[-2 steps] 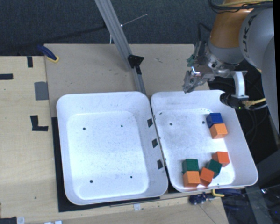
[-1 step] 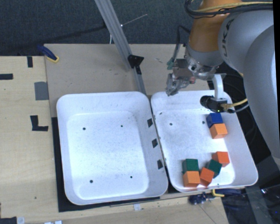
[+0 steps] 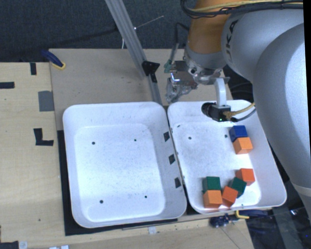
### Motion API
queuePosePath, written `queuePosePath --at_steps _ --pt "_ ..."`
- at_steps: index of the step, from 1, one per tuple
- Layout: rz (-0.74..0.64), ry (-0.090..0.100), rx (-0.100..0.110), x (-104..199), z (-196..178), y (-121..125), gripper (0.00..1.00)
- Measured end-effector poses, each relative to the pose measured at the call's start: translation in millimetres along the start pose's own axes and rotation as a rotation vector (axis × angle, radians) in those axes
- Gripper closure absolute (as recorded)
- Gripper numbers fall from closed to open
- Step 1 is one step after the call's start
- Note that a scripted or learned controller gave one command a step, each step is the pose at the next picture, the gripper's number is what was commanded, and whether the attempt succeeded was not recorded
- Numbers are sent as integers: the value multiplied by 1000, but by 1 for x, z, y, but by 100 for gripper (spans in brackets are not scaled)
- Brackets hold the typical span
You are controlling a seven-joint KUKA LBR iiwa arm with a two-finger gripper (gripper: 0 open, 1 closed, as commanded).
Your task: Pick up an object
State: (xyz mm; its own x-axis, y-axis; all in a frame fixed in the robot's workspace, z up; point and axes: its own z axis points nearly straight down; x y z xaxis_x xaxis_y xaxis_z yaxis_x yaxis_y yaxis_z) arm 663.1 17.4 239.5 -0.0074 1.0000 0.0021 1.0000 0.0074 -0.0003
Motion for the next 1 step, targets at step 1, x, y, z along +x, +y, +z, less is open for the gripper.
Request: queuePosePath --at_steps 1 --pt "-1 0 1 64 4 4 100"
